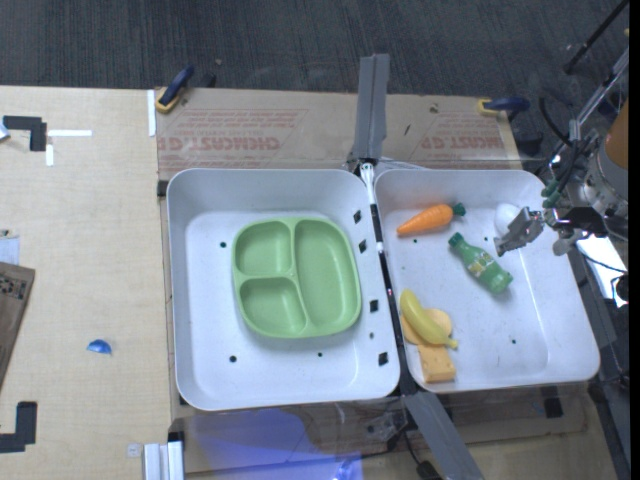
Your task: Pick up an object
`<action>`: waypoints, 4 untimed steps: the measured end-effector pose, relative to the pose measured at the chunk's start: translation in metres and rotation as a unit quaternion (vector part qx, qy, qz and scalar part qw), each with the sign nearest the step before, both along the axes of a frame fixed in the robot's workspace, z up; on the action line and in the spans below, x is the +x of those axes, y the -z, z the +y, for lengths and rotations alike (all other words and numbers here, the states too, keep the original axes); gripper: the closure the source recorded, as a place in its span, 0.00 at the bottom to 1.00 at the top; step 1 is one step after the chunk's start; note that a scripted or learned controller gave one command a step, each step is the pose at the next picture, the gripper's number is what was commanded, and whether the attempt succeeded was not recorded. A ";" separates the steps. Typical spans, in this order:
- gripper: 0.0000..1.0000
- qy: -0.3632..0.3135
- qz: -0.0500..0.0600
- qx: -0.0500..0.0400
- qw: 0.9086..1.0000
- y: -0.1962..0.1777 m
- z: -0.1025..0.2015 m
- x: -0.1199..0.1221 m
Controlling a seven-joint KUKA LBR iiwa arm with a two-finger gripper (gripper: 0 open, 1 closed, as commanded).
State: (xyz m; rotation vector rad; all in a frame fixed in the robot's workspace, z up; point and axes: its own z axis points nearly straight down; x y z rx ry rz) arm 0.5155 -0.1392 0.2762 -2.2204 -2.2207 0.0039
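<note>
I view the surface (80, 268) from above at a slant, with two shallow white bins side by side at centre frame. The left bin (200, 368) carries a green divided plate (297, 277), lying flat in its middle with three compartments facing up. The right bin (550, 338) carries the loose objects, any of which could serve as the thing to pick up. A carrot (427, 219) lies near its upper left. A green bottle (481, 263) lies on its side just below and right of the carrot. A banana (422, 319) rests against the bin's left wall, and a yellow sponge-like block (437, 365) touches the banana's lower end. A small white object (507, 214) sits near the upper right; I cannot tell what it is. All the candidates are gathered in one bin, which I judge keeps them within the arm's reach from the right.

The arm enters at the right edge of the frame, its wrist above the bin's right rim. The tool (517, 234) sits just right of the bottle's cap end and just below the white object, angled down and to the left. Nothing is visible between its fingers, and I cannot tell whether they are spread or closed. I judge the bottle or the white object the likeliest target, with no grasp yet made.
</note>
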 end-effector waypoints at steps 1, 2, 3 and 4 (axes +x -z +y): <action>0.00 0.072 0.000 0.000 0.997 0.098 -0.018 0.038; 0.00 0.120 -0.001 0.000 0.993 0.185 -0.026 0.044; 0.00 0.136 0.001 0.000 0.991 0.185 -0.005 0.037; 1.00 0.138 0.002 0.000 0.990 0.177 -0.007 0.036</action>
